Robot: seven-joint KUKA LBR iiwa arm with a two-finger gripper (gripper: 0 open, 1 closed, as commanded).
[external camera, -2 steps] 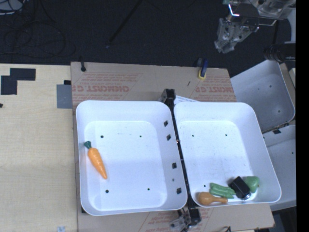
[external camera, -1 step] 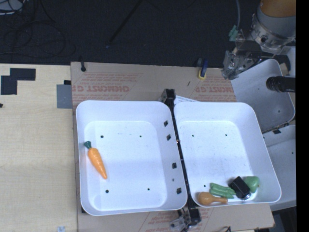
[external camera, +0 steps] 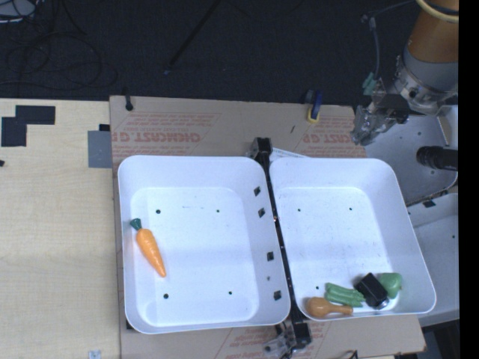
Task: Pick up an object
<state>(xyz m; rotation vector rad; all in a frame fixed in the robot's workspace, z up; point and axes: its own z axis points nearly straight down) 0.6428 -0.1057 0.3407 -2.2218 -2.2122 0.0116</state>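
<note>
An orange toy carrot [external camera: 150,250] with a green top lies near the left wall of the left bin [external camera: 191,172]. In the front right corner of the right bin [external camera: 337,172] lie a green pod-shaped toy [external camera: 344,295], a small black block [external camera: 371,289], a light green piece [external camera: 391,281] and a tan pear-shaped toy [external camera: 326,307], all close together. The gripper [external camera: 364,131] hangs above the bench beyond the far right corner of the right bin, well away from every object, with nothing seen between its fingers.
Both bins rest on a cardboard sheet [external camera: 224,129] on the bench. A blue and yellow clip [external camera: 315,105] stands at the cardboard's far edge. A black clamp [external camera: 262,149] joins the bins at the back. Grey bench hardware [external camera: 441,158] lies right of the right bin.
</note>
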